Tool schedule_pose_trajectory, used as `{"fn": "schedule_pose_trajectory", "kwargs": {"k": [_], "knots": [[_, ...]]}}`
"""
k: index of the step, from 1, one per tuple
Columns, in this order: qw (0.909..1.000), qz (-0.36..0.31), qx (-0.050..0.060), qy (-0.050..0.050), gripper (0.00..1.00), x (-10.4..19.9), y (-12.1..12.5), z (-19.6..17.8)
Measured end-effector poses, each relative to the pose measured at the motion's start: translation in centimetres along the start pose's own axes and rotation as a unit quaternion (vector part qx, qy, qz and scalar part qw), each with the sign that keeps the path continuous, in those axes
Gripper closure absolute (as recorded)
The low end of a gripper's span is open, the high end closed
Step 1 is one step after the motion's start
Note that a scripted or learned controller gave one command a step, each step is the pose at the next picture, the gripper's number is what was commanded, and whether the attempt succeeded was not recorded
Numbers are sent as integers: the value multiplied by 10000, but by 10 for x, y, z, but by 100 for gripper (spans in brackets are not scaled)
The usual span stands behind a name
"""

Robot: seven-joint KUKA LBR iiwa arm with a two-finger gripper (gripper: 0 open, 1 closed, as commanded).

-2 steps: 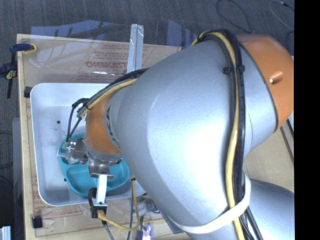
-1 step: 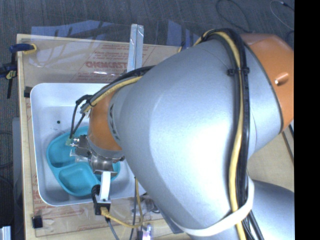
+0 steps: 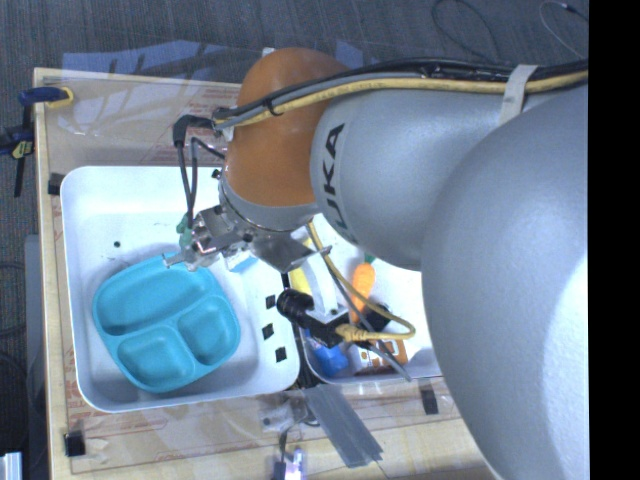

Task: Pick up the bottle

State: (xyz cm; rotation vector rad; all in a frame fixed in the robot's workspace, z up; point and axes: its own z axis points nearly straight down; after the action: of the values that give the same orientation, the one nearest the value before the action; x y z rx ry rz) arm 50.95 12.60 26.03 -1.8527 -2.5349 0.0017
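While a blue divided tray (image 3: pixel 165 323) lies in the left bin (image 3: pixel 85 218), the gripper (image 3: pixel 205 238) hovers at its upper right edge, grip unclear, and the bottle cannot be made out among clutter under the arm (image 3: pixel 450 188).

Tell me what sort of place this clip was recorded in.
Probably a robotics lab bench for bin picking: a grey KUKA arm with loose cabling reaches over two white bins on a wooden bench, above grey carpet. A blue divided tray lies in the left bin.

Probably a robotics lab: a KUKA arm (image 3: pixel 440 168) is reaching over white bins (image 3: pixel 80 218) on a worktop (image 3: pixel 60 98), cables (image 3: pixel 480 18) trailing across carpet.
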Motion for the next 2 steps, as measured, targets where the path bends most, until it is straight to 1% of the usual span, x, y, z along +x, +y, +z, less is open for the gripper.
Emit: {"fn": "schedule_pose_trajectory", "kwargs": {"k": [1,2], "knots": [[9993,361,25,-6,100,57,9,40],[9999,168,4,0,100,85,-6,-15]]}}
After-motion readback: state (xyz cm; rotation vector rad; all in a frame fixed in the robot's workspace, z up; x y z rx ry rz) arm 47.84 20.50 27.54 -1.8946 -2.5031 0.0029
